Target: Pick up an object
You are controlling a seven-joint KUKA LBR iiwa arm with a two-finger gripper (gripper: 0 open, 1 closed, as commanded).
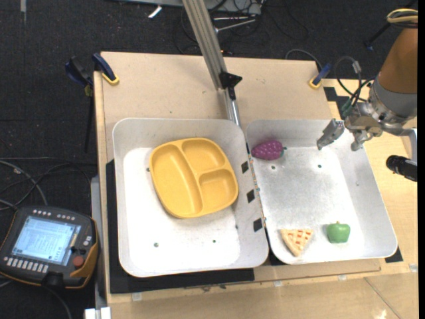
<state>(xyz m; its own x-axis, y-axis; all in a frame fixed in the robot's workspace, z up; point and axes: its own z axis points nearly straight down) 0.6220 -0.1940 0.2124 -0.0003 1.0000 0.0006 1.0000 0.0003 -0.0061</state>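
Surface [166,85]: tan bench top bearing 2 shallow white bins side by side.
Left bin [133,244]: holds 1 yellow divided plate [194,176], lying in the bin's far half, with 3 compartments.
Right bin [319,198]: holds 3 small items.
Item 1: purple grape bunch [267,149], at the far left corner of the right bin, long axis roughly across the bin.
Item 2: pizza slice toy [296,240], at the near edge, point toward the near rim.
Item 3: green pepper toy [339,232], near edge, just beside the pizza slice toy, apart from it.
Gripper [344,137]: above the far right corner of the right bin, 2 fingers spread apart, nothing between them.
Key relation: the purple grape bunch is judged the nearest pick; it lies along the bin's far edge from the gripper, toward the left bin. The 2 near-edge items lie well apart from the gripper.
Task status: judged not yet done; no item lifted.
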